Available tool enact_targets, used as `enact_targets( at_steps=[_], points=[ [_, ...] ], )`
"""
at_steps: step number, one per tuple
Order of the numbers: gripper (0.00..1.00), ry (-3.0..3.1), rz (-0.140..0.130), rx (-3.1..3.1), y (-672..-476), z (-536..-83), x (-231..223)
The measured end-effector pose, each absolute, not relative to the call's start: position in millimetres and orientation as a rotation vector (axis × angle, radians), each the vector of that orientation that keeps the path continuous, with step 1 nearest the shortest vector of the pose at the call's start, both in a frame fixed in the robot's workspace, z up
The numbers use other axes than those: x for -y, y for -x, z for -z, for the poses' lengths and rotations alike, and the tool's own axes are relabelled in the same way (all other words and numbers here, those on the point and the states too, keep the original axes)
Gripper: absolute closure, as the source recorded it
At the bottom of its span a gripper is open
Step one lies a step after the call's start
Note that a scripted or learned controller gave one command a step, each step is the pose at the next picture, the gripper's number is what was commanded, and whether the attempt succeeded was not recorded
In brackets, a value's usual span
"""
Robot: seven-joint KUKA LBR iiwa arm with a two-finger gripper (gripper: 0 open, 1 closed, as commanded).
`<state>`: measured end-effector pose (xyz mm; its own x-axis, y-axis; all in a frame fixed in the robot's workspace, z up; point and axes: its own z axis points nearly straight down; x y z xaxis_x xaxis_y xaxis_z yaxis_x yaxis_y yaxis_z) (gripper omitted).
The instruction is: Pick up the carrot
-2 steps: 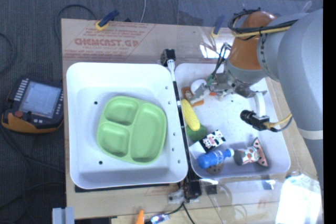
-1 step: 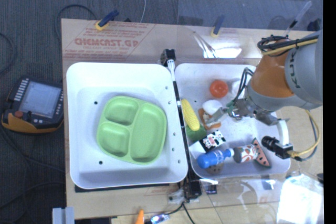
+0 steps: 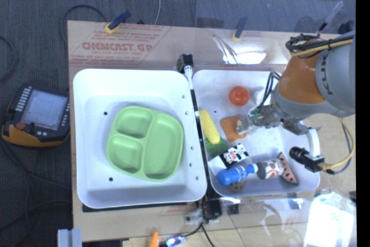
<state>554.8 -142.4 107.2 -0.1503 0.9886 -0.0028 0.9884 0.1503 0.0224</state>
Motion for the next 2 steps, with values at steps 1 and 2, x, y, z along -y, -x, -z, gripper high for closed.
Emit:
enact_targets(
  at_steps=[1,2],
  points=[
    [1.0,-1.987,-0.017,-2.395,-610.6,-97.9,102.2],
    [1.0,-2.194,-0.007,-2.242,-598.9,-187.2,21.2]
  ],
)
